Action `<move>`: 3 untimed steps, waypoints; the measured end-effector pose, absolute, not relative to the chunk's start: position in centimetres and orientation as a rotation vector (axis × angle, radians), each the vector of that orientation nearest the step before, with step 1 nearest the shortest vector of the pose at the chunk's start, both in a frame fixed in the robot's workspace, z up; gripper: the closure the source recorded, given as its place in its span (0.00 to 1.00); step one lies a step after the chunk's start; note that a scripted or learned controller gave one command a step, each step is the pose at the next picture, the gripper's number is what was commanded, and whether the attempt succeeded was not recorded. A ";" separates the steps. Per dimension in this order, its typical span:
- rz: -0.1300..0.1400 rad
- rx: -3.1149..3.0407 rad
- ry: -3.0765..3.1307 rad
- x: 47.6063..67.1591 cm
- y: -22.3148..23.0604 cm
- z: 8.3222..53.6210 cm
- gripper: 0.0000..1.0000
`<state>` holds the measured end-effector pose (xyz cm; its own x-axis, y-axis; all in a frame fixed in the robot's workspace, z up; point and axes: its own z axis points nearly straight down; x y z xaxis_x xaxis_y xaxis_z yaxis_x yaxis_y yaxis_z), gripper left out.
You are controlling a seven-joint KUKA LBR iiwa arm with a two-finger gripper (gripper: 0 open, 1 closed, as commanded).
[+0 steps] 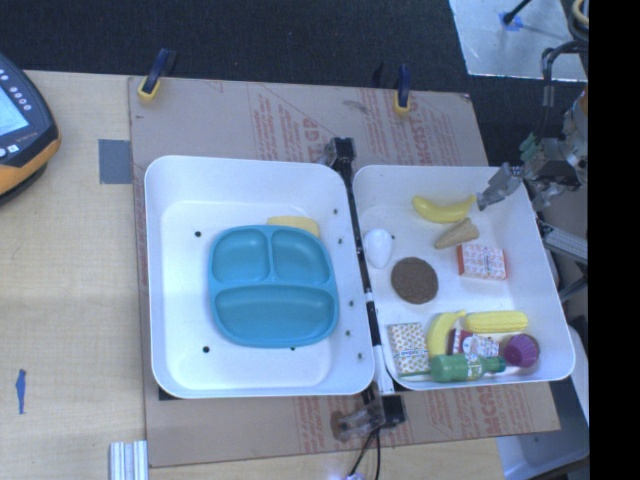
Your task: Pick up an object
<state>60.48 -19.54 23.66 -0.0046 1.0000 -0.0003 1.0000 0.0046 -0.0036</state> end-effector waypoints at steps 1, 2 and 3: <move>0.004 -2.198 -2.235 63.4 -6.3 18.9 0.00; 0.001 -2.221 -2.224 65.6 -11.2 19.4 0.00; 0.013 -2.212 -2.218 57.5 -11.1 18.3 0.00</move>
<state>57.51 -11.11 18.27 -0.0029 1.0000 0.0003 0.9999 0.0029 -0.0121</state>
